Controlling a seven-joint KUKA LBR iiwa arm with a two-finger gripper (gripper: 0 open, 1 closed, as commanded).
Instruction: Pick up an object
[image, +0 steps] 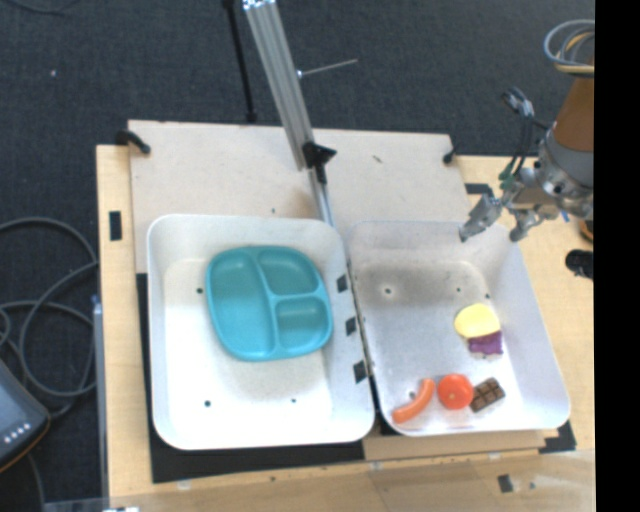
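Note:
The right bin (420, 290) holds several small items toward its near right side: a yellow piece (476, 320) resting against a purple piece (487, 345), an orange-red round piece (455, 391), an orange curved piece (414, 400) and a brown block (487, 394). My gripper (497, 219) hangs above the far right corner of that bin, its two fingers spread apart with nothing between them. It is well clear of the items, which lie nearer the camera.
A teal divided plate (268, 302) lies in the left bin (180, 400). A slanted metal pole (285, 90) rises from the bench behind the gap between the bins. Cables run over the floor at the left.

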